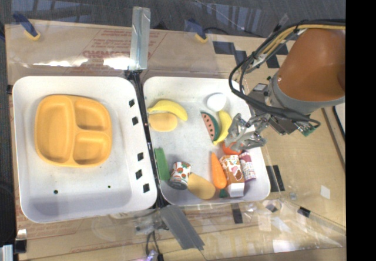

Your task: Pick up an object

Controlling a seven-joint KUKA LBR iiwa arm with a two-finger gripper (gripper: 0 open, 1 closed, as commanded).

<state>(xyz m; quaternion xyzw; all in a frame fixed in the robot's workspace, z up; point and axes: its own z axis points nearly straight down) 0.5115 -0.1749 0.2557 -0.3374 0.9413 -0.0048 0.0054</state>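
Orange carrot [218,170] upright along right bin's [176,86] near edge, just below-left of gripper [245,134]. Long axis running near to far. Fingers narrowly parted, gripping nothing. Farther back, watermelon slice [209,124], banana [168,108].

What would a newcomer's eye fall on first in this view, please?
Probably the orange divided plate, alone in the left bin. Next, the clutter of toy food in the right bin, including a banana and a carrot. The end effector hangs over that bin's right side.
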